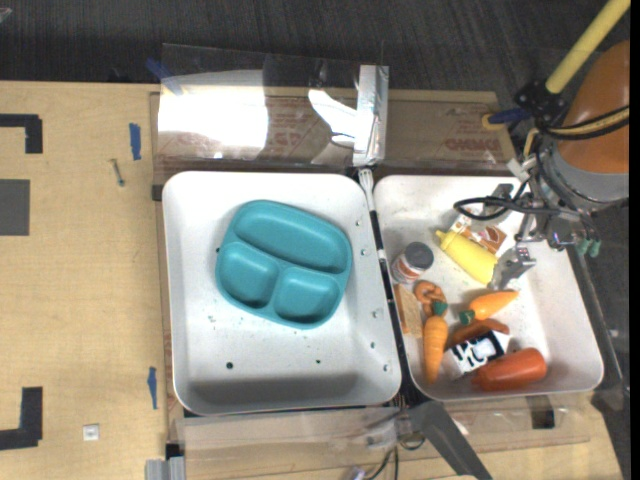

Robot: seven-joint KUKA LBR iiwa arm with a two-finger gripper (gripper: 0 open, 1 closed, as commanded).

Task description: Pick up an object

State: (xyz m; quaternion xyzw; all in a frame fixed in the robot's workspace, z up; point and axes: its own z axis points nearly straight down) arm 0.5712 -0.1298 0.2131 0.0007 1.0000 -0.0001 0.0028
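Camera view, looking down on the desk [70,268]: two shallow white bins sit side by side. The left bin [190,368] carries a teal divided plate [284,262], lying flat with its long axis running from upper left to lower right.

The right bin [585,358] holds a cluster of toy foods. A yellow bottle [468,251] lies on its side near the middle, its long axis slanting from upper left down to lower right, cap end toward the upper left. Just left of it stands a small can with a grey lid [411,261]. Below that, a carrot [434,342] lies almost upright in the picture, its green top toward the far side and its tip toward the near rim. A second orange piece [492,304] points up and to the right. A red pepper [512,367] lies along the near wall, long axis roughly left to right, touching a black and white item [478,350].

The arm comes in from the right, and the claw [517,263] hangs over the right bin, just beside the yellow bottle's lower end and above the orange piece. Whether the claw is spread or closed cannot be made out, and nothing is seen gripped in it.
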